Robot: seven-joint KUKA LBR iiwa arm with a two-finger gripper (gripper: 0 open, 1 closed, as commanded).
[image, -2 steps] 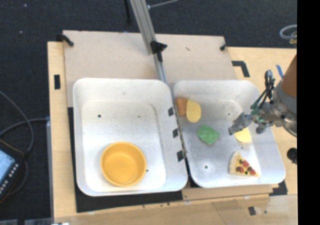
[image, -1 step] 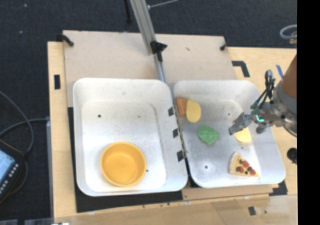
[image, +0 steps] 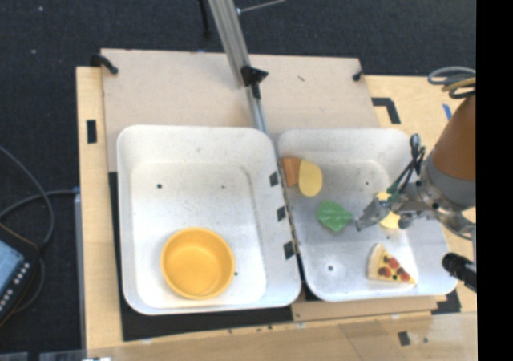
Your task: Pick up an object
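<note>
You won't find any readable labels or writing here. The two shallow white plastic bins (image: 200, 143) sit on a tan board over dark carpet. Your gripper (image: 383, 213) hangs in the right bin beside the green leafy toy (image: 333, 216); can't tell its finger state. A round yellow bowl (image: 197, 262) sits in the left bin, a pizza-slice toy (image: 389, 265) near the gripper.
</note>
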